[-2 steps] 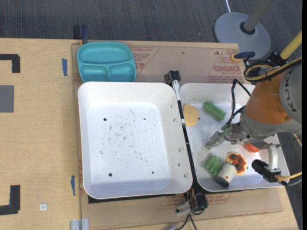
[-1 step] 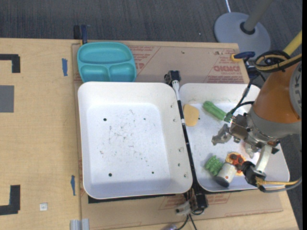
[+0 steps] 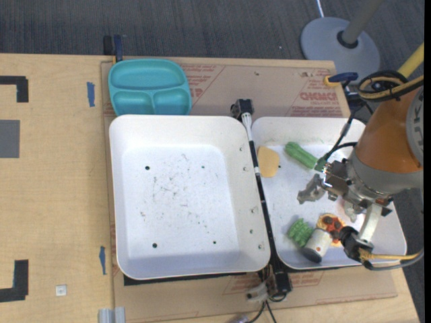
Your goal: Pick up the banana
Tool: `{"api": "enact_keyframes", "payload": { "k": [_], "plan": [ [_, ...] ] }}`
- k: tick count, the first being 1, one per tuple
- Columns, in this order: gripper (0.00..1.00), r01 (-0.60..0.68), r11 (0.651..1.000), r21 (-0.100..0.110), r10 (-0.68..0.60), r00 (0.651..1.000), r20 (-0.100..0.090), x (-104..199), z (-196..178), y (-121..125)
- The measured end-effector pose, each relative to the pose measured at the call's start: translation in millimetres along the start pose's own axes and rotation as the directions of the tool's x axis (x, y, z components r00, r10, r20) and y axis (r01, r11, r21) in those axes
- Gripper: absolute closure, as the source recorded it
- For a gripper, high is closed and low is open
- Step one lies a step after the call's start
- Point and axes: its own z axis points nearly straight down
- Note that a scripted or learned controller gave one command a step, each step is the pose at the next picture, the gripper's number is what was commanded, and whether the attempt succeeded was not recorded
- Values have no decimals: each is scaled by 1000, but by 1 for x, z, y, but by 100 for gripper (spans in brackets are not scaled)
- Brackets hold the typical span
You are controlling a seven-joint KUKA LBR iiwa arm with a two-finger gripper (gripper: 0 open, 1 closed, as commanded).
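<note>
Seen from my remote station, the arm [image 3: 387,147] reaches in from the right over the right bin [image 3: 286,128], its orange band above the bin's right edge and its gripper [image 3: 308,192] low over the middle of the bin floor. From this slant I cannot tell whether the claw is clenched or released. The banana [image 3: 268,161], or what I take to be it, a pale yellow stub whose shape is hard to read at this size, lies against the right bin's left wall, toward the far corner, apart from the gripper. A green pod [image 3: 300,155] lies tilted just beside it, nearer the bin's far edge. Toward the near edge sit a green lump [image 3: 300,232], a white cylinder [image 3: 315,246] just beside that, and an orange piece [image 3: 328,222] partly under the wrist. The left bin [image 3: 185,194] touches the right one along a shared wall, its floor flecked with dark specks. A teal tray [image 3: 149,86] rests on the bench [image 3: 54,180] at the left bin's far edge.
</note>
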Motion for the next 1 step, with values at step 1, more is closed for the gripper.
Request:
{"api": "enact_keyframes", "payload": {
  "k": [1],
  "plan": [
    [0,-163,987,0,163,987,0,70,0,-34]
  ]
}}
